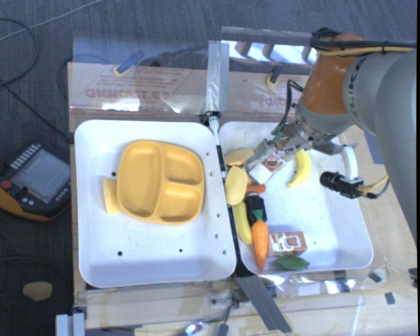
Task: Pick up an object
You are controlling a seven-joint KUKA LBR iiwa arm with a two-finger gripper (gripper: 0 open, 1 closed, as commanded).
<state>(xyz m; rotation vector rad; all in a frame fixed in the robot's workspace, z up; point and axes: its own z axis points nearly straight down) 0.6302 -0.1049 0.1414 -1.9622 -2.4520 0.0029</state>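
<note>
Grey and orange, our arm reaches down into the right bin (350,254), and its pincer (278,145) sits low at the bin's far end, among the toy food. Whether it is apart or together we cannot tell: the wrist hides most of it.

We judge that we are at the reaching step, with nothing yet lifted. Right below the pincer tip lies a small white-and-red carton (269,165), touching it or nearly so; we cannot say which. Just to the pincer's right lies a yellow banana (300,168), tilted. To its left sit pale yellow pieces (236,180) against the bin's dividing wall. Further toward the near edge lie an orange carrot (260,241) and a second small carton (288,241), well apart from the pincer. The yellow divided plate (159,180) rests in the left bin (98,257), far off.

Next, as we judge it, we need a clean closure on one item, probably the carton, then a straight lift without dragging the neighbouring banana.
</note>
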